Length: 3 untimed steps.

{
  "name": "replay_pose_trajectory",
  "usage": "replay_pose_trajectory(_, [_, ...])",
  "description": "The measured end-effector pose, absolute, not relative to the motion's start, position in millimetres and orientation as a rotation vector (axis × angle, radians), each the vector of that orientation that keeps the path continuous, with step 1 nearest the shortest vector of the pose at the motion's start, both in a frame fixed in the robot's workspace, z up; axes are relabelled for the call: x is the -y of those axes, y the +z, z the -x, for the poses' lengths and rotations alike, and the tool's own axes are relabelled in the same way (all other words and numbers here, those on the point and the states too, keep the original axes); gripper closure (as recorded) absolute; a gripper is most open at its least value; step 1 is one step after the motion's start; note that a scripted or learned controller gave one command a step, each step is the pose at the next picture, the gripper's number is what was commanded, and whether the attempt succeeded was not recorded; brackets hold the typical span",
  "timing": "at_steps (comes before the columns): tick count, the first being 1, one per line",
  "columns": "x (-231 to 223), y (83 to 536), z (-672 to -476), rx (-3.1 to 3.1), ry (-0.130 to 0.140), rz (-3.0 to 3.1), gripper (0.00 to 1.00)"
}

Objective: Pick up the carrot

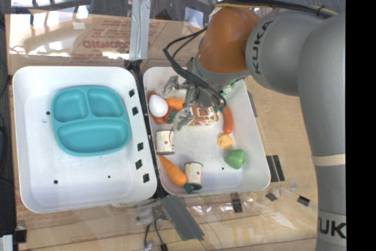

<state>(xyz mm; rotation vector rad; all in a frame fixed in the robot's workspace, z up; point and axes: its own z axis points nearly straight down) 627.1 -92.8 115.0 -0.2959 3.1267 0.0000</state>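
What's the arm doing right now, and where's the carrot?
Gripper low in right bin, near egg. Carrot untouched by front wall, small can beside it.

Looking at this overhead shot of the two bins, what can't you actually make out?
- Hand, camera view: its fingers sit under the orange wrist and cables, so their state is unreadable.
- Carrot by the right bin's near wall: its tip is hidden by the small can.
- Items under the hand: partly covered by it, too cluttered to identify.
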Motion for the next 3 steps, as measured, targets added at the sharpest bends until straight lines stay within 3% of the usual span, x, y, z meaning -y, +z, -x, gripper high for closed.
replay_pose_trajectory(1, [95,95,-622.6,-3.081,-0.007,0.594,0.00])
replay_pose_trajectory(2, [96,95,-642.8,-3.073,-0.011,0.658,0.00])
replay_pose_trajectory(3, [93,108,-646.3,-3.060,-0.010,0.660,1.00])
